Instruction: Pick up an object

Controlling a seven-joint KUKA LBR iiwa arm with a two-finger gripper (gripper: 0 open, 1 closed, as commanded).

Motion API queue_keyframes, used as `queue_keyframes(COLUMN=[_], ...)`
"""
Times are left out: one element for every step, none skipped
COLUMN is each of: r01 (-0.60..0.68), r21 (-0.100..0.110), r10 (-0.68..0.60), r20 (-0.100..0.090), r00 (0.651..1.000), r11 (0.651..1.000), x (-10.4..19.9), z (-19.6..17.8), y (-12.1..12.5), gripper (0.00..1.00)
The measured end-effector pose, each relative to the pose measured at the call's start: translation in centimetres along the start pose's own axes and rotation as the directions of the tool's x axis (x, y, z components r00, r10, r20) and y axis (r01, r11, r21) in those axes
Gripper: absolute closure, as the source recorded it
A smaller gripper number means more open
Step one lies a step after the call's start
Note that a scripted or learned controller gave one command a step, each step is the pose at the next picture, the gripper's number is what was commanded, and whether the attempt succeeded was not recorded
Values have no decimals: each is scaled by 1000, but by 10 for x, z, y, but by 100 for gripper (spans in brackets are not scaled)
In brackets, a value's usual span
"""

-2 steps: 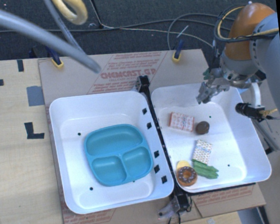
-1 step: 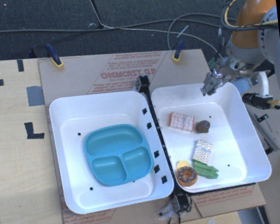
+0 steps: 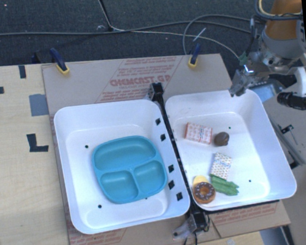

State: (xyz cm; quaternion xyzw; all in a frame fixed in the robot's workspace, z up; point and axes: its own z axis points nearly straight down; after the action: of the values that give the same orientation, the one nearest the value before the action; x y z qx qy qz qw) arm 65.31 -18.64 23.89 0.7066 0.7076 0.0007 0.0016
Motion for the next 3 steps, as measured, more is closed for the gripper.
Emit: queue_keyframes(r01=[1, 1, 2], r21=[7, 6, 7], r10=[-1, -1, -2], r20=[-1, -1, -2], r00=[1000, 1000, 1000], r11=[1000, 1000, 1000], x=[55, 106, 154], z=[3, 5, 15], y=[-30, -46, -68], gripper=[100, 100, 100])
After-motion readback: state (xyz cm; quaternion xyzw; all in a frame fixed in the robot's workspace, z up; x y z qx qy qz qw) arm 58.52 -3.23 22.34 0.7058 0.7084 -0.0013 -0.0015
